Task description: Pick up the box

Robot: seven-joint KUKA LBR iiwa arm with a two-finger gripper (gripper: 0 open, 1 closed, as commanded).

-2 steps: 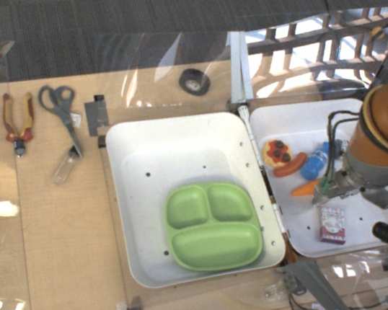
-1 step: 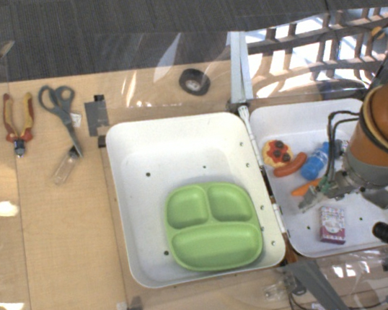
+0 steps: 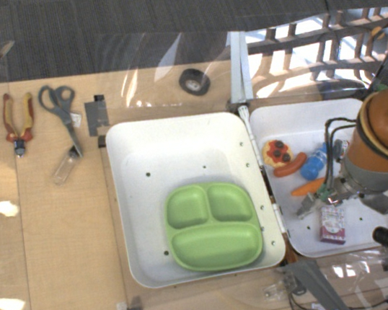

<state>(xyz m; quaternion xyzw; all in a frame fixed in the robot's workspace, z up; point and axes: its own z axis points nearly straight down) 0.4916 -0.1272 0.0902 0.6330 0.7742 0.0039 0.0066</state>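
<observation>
Cardboard in pale pink and white, printed with a small dark pattern too fine to read, makes up the box (image 3: 332, 226), a small flat carton lying on the floor of the right bin (image 3: 303, 243) near its front edge, its long side running roughly front to back with a slight tilt. The arm (image 3: 384, 135), grey with an orange band, comes in from the right and bends down over this bin, and its gripper (image 3: 329, 191) hangs just behind the top end of the box, close to it or perhaps touching; whether it is spread or closed cannot be told, since the wrist and cables cover that part, and nothing is seen held in it. Behind the gripper lie an orange carrot-like piece (image 3: 307, 187), a red sausage shape (image 3: 290, 165), a small round pizza toy (image 3: 276, 150) and a blue item (image 3: 315, 164), with a grey metallic piece (image 3: 305, 205) to the left of the box. The left bin (image 3: 135, 196) holds a green three-section tray (image 3: 212, 226). On the wooden bench (image 3: 48, 247) to the far left are red-handled pliers (image 3: 17, 121), scissors (image 3: 61, 106) and a roll of black tape (image 3: 194, 80).
</observation>
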